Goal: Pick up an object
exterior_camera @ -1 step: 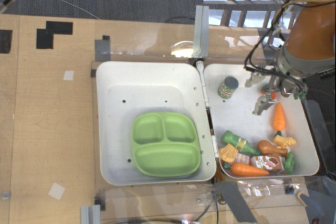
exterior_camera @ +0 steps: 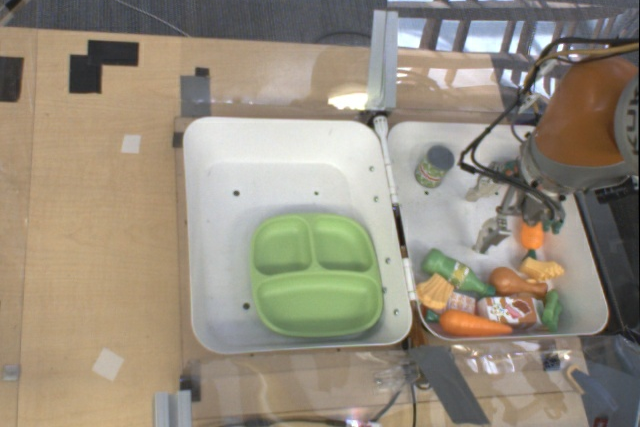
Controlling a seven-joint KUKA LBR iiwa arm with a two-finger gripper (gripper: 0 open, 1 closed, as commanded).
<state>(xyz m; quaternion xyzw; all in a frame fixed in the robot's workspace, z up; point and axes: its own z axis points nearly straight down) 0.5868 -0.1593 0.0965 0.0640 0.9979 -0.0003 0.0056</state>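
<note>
1. Camera view: gripper hangs low in the right bin; fingers appear slightly parted, holding nothing.
2. Toy food lies heaped at the near end, just beside the gripper, likely the target.
3. Green tray occupies the left bin.

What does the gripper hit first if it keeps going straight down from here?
Probably bare floor of the right white bin: the gripper points down at open white floor, just above the green toy bottle. Depth is unclear from this slanted view.
</note>
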